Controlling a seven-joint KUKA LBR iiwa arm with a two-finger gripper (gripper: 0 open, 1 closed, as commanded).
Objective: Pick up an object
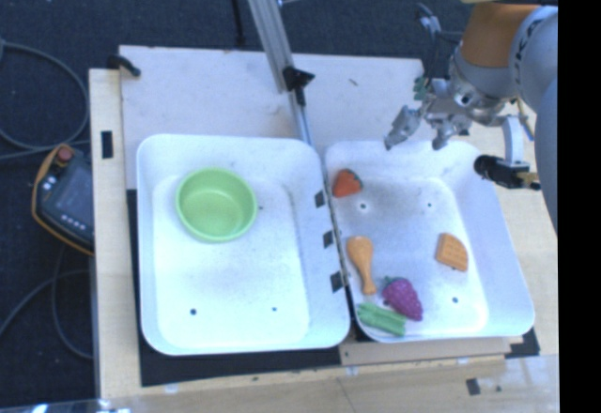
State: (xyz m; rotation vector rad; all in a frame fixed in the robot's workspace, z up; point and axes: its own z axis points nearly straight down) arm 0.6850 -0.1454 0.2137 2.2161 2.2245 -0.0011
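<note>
Above the far rim of the right-hand bin [488, 214], the gripper [419, 133] hangs from the grey arm [526, 36] with its two fingers spread apart and nothing between them. One finger [398, 130] points down toward the bin's back left corner, the other sits nearer the arm. An orange band [502, 12] wraps the arm above the wrist, with looped cables on top of it.

Nearest the gripper, an orange-red piece with a green top (possibly a toy strawberry or tomato) [346, 183] lies against the bin's left wall at the back. Further forward along that same wall rests a tan drumstick-shaped piece [362, 260]. Just beside its lower end is a purple bunch of grapes [403, 297], and touching or nearly touching the grapes, at the front left corner, a green vegetable piece [381, 318] lies partly on the rim. An orange wedge [452, 252] sits alone toward the right side, well apart from the others.

The left-hand bin [169, 308] holds a light green bowl [217, 205], upright, in its back left part. A metal pole [268, 12] slants up from between the two bins.
</note>
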